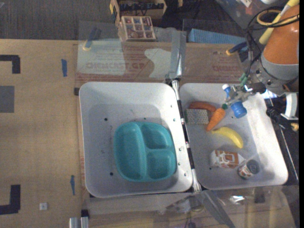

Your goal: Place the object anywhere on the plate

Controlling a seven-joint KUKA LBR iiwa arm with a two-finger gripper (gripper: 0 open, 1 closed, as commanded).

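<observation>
The counter (38,127) carries two shallow white bins side by side, and the coming move turns on how they sit to one another: the left bin (95,96) holds the teal divided plate (143,151), lying flat toward its near half, while everything that could be carried to it lies in the right bin (275,160), across the shared rim. The grey arm (280,51) with its orange band reaches in from the right and hangs over the far right corner of that bin. Its claw (235,99) sits at the top of the right bin, and I cannot tell how wide it stands or whether it has anything between its tips; a blue piece shows just at it. The nearest things lie just below and to its left: a banana (229,136), long axis running left to right; an orange carrot (216,118), slanting up toward the claw; a brown sausage (202,106) by the rim. Nearer the front lie a small carton (224,159) and a little can (248,168). Whichever is taken, the plate lies well to the left and nearer the front.
</observation>
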